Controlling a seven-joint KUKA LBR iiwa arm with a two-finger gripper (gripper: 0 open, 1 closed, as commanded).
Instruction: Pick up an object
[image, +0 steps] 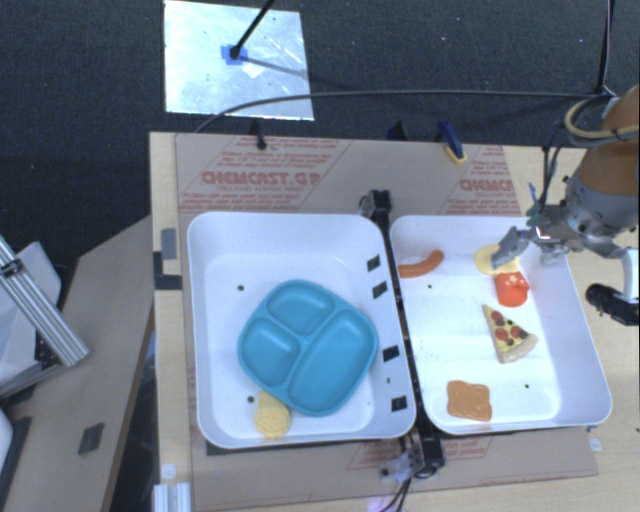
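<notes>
The right bin (590, 372) holds several toy foods. An orange sausage (421, 264) lies near its back left and a pale yellow piece (487, 261) near its back. A red-orange piece (512, 289), a pizza slice (508, 334) and a brown-orange piece (468, 400) lie nearer the front. My gripper (530, 248) hangs over the bin's back right, just above the yellow piece and the red-orange piece. Its fingers (508, 243) are spread open with nothing between them.
The left bin (215, 300) holds a blue divided plate (308, 345), with a small yellow item (270, 415) at its front edge. A black divider (392, 310) runs between the bins. A metal frame (40, 320) stands at the far left.
</notes>
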